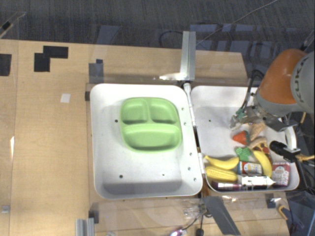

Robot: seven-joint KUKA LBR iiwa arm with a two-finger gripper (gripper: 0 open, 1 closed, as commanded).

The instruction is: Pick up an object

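Wooden bench [44,146] is sitting under dark carpet at the top of the camera view, carrying two shallow white bins side by side. Left bin [106,171] is holding one green divided plate [149,122], long axis running left-right, with bare white floor all round it.

Right bin [211,132] is carrying the clutter, all packed into its lower right. Two bananas there: one [221,162] is lying roughly left-right near the bottom wall, the other [264,162] is curving top to bottom further right. A corn cob [220,173] is lying left-right just under the first banana. An orange piece [240,137] and a small green piece [243,153] are sitting above them; a dark marker-like thing [231,185] is running along the bottom wall, a can [251,169] and a red-and-white pack [280,173] beside it (labels too small to read).

Arm is reaching in from the right, orange band [280,80] up top, partly cut by the frame edge. Gripper [244,116] is hanging low over the right bin, just above the orange piece. Whether anything is being pinched — cannot tell, the wrist is covering the tip and the area is blurring into a tan object [257,129] next to it.

Upper left of the right bin is open floor; its right wall is hidden behind the arm.
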